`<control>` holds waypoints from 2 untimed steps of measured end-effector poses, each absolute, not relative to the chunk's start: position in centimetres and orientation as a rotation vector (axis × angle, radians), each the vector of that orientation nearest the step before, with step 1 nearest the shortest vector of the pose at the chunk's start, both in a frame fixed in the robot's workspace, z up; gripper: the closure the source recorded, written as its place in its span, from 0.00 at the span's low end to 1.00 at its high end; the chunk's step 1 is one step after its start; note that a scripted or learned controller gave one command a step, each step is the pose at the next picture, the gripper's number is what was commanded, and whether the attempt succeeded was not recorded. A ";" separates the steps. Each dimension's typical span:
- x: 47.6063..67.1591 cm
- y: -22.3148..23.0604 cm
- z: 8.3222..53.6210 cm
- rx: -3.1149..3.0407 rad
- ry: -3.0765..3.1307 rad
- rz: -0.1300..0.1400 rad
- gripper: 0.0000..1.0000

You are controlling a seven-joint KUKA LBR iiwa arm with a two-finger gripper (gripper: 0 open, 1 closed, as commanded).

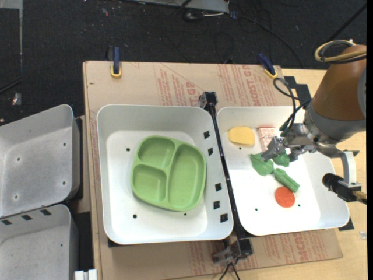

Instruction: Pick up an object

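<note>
Now pincer above green object

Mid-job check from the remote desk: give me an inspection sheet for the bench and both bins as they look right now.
Surface: brown board bench bearing two shallow white bins side by side, left bin and right bin.
Job's things: in the right bin, a yellow rounded lump, a green soft piece, a green elongated piece, an orange round piece.
Clutter: green three-compartment plastic tray in the left bin; a white-and-red packet beside the yellow lump.
Grippers: tool low over the green soft piece; grasp cannot be judged.
Cables: black cables along the arm.
Surroundings: dark floor, white panels at left.
</note>
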State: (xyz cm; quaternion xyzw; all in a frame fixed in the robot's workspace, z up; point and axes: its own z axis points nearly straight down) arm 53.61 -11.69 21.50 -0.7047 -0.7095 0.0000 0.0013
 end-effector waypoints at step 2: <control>52.5 0.4 23.0 -2.209 -2.230 -0.002 1.00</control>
